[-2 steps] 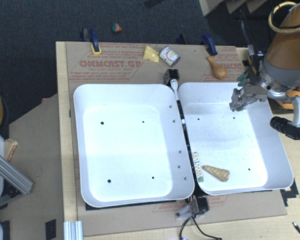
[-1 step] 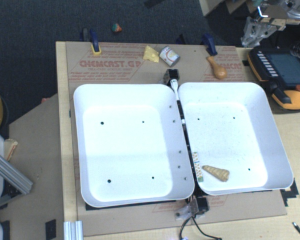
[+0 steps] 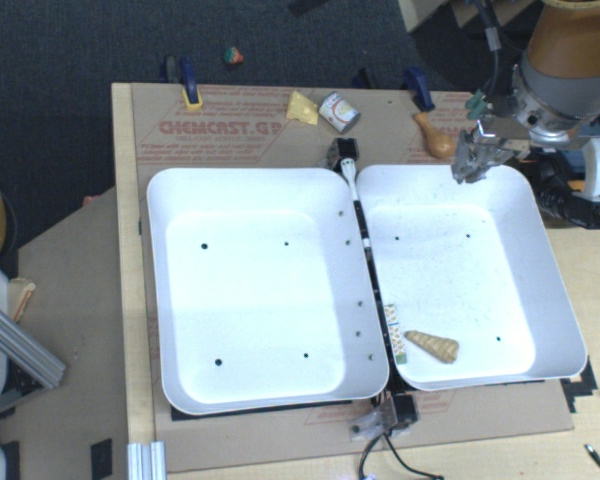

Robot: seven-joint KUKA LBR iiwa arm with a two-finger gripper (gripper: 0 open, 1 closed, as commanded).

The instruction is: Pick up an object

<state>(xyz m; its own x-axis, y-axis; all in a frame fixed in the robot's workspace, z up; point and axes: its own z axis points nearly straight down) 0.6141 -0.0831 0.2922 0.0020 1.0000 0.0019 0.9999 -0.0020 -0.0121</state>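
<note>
Two shallow white bins sit side by side on a brown board. The right bin (image 3: 540,268) holds one object: a tan ridged cone (image 3: 433,345), shell-like or pastry-like, lying flat on the bin floor near the front edge and close to the inner wall beside the left bin (image 3: 180,268). Its long axis runs roughly left to right, tilted slightly, with the left end a little farther back than the right. The right end looks narrower and seems to be the tip, pointing right and slightly toward the front; the taper is small in view, so I hold that loosely. Just left of the cone, a patterned strip (image 3: 391,326) lies along the inner wall. The arm comes in from the upper right, orange band above the wrist, and the gripper (image 3: 473,163) hangs over the far rim of the right bin, well apart from the cone. Nothing is visible between its fingers; whether they are apart or together, I cannot tell. Behind the bins on the board lie a yellow piece (image 3: 302,109), a small can (image 3: 338,112) and a tan pear-shaped object (image 3: 435,135).
</note>
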